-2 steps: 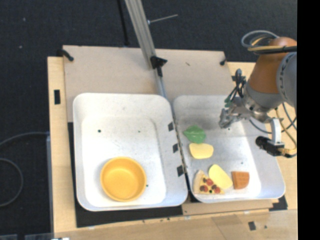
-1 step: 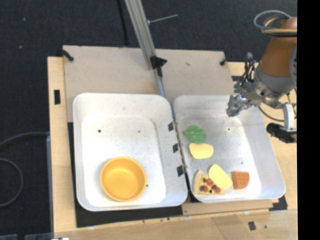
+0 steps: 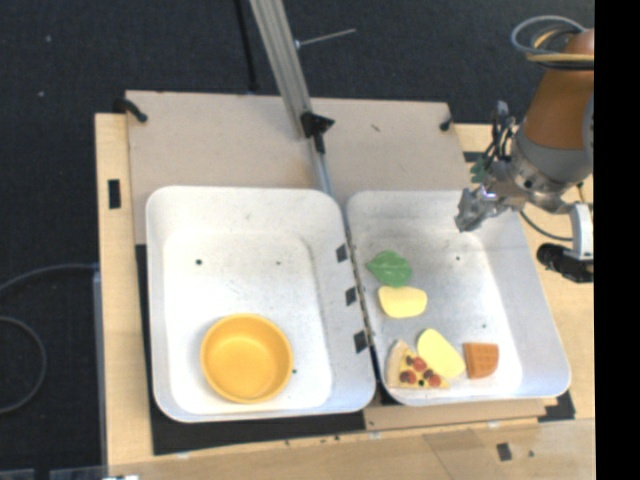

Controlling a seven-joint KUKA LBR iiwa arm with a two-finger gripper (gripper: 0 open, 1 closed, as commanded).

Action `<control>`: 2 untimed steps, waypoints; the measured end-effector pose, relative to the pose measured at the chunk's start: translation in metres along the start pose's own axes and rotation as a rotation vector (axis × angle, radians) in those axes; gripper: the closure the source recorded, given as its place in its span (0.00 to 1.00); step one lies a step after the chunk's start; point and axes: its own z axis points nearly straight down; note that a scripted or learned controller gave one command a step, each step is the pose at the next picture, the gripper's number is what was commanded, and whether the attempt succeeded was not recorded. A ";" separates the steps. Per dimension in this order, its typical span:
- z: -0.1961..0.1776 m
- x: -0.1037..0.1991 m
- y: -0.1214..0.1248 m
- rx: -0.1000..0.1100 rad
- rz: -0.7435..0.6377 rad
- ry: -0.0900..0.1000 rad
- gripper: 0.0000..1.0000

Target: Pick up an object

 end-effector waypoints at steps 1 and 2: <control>0.004 0.051 0.007 0.002 -0.001 0.002 1.00; -0.013 0.104 0.007 -0.001 -0.002 0.002 1.00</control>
